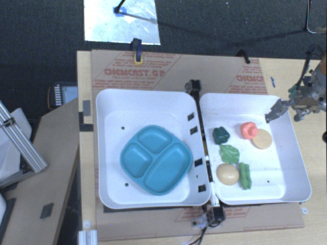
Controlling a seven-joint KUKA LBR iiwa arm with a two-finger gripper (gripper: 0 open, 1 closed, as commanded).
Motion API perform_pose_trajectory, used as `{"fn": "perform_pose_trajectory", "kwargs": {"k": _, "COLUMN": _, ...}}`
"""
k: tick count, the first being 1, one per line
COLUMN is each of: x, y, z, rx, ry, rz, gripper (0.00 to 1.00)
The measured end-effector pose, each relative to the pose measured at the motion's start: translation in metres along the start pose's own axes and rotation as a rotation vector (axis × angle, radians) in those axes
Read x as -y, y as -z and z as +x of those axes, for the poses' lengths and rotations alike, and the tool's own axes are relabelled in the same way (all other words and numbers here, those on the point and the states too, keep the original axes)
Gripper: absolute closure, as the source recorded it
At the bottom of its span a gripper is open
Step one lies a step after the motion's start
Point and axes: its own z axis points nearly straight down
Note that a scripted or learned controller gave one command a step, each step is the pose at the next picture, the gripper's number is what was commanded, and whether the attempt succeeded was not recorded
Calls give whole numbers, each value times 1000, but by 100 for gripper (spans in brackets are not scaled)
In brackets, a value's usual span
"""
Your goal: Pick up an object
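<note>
Hovering at right bin's (299,152) rim, gripper (273,112) state unclear; crowded pink piece (248,130) and tan disc (262,139) risk a nudge, not a grasp.

Two white bins sit side by side: the left bin (110,137) and the right bin (286,172). The left one holds a single blue tray (156,158) with three compartments. The right one holds six small items: one dark green piece (220,135), one pink piece (249,130), one tan disc (262,139), one light green leaf (230,153), one beige ball (228,173) and one green stick (245,175). That makes three green items, two tan or beige, and one pink. One arm reaches in, with one gripper (273,113).
</note>
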Motion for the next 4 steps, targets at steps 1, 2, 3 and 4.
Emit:
{"fn": "perform_pose_trajectory", "kwargs": {"k": 1, "x": -2, "y": 7, "z": 1, "rx": 2, "ry": 3, "rz": -12, "gripper": 0}}
{"fn": "perform_pose_trajectory", "kwargs": {"k": 2, "x": -12, "y": -49, "z": 0, "rx": 2, "ry": 2, "rz": -9, "gripper": 0}}
{"fn": "perform_pose_trajectory", "kwargs": {"k": 3, "x": -13, "y": -92, "z": -5, "rx": 2, "ry": 1, "rz": -10, "gripper": 0}}
{"fn": "perform_pose_trajectory", "kwargs": {"k": 4, "x": -18, "y": -152, "z": -8, "rx": 2, "ry": 1, "rz": -9, "gripper": 0}}
